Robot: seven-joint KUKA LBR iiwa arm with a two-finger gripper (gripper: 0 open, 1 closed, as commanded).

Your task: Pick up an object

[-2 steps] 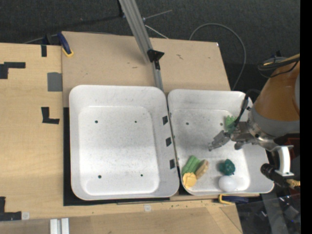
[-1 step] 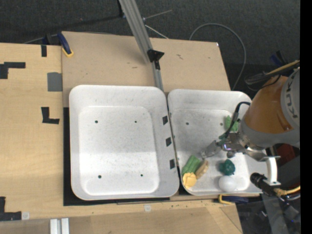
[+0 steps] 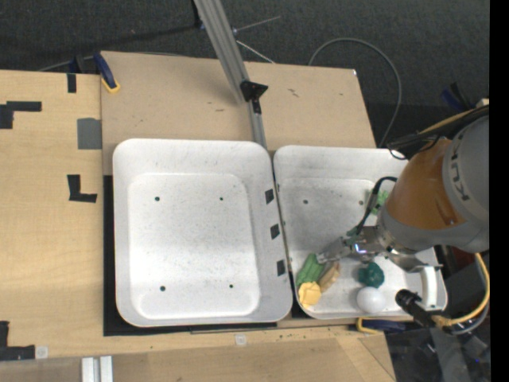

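Gripper [image 3: 330, 255] over green object [image 3: 311, 268] (perhaps touching)

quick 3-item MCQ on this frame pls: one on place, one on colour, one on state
1. Where do the loose objects lie?
A. In the left bin
B. In the right bin, near its front edge
C. On the wooden bench

2. What colour is the small round ball at the front of the right bin?
A. White
B. Red
C. Black

3. How does the hand stand relative to the objects?
A. Down inside the right bin, close above them
B. Parked over the left bin
C. Raised clear above the bench's far edge

Answers:
1 B: the green object, yellow object, teal object and ball all sit in the right bin by its front edge.
2 A: the ball is plainly white.
3 A: the hand reaches low into the right bin, next to the green object.
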